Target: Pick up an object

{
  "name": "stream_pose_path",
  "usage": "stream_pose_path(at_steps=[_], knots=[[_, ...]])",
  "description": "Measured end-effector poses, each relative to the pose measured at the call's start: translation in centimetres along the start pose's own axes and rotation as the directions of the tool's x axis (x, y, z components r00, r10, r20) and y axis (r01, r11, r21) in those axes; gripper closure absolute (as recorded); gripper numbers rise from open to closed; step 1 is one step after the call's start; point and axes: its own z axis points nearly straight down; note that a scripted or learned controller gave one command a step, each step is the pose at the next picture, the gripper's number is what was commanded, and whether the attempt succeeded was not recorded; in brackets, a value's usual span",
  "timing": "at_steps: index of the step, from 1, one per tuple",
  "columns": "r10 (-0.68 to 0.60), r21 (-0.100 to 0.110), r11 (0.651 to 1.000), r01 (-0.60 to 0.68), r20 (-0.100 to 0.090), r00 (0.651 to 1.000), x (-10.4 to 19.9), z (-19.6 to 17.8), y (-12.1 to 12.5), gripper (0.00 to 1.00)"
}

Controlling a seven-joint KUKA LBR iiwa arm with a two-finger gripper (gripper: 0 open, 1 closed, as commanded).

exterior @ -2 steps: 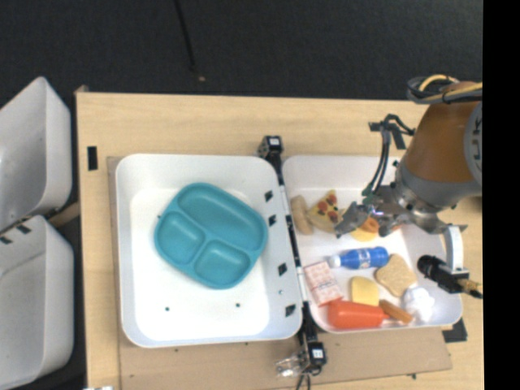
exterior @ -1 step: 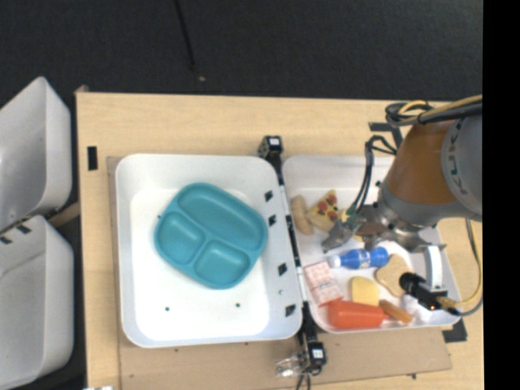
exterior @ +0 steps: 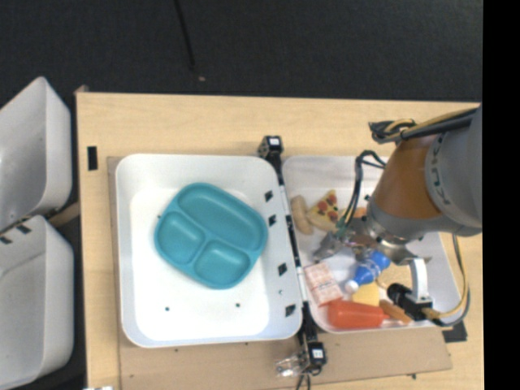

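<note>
The arm is seen lowered into the right bin (exterior: 455, 254), with the gripper (exterior: 345, 238) positioned low among the objects beside the divider (exterior: 284, 234) that separates the two bins. Whether anything is held cannot be told, as that part of the gripper is small and blurred against the clutter. Several candidate objects are located in the right bin: a tan item (exterior: 301, 214) and a small printed item (exterior: 328, 206) lie just beside the divider toward the bin's far end; a blue object (exterior: 375, 262) lies just beside the gripper; a pink-and-white packet (exterior: 320, 283) rests against the divider nearer the front; a yellow piece (exterior: 367, 295) and a red-orange object (exterior: 355, 316) are found at the front edge. On the other side of the divider, the left bin (exterior: 130, 299) carries a teal compartment tray (exterior: 211, 234), well apart from the gripper. The task is judged to be at the approach or grasp stage: no object is seen raised clear of the bin. A confirmed grasp and a lift are still required.
</note>
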Motion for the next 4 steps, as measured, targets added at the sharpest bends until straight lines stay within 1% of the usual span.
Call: stream_pose_path(at_steps=[1,2,3,4], knots=[[0.009,-0.003,1.000,-0.009,-0.001,1.000,-0.1,-1.1,0.1,1.00],[0.007,-0.007,1.000,-0.007,0.000,1.000,-0.1,-5.2,0.0,1.00],[0.007,-0.008,1.000,-0.007,0.001,1.000,-1.0,-9.8,-0.4,1.00],[-0.005,-0.009,1.000,0.005,0.002,1.000,-1.1,-14.6,-0.2,1.00]])
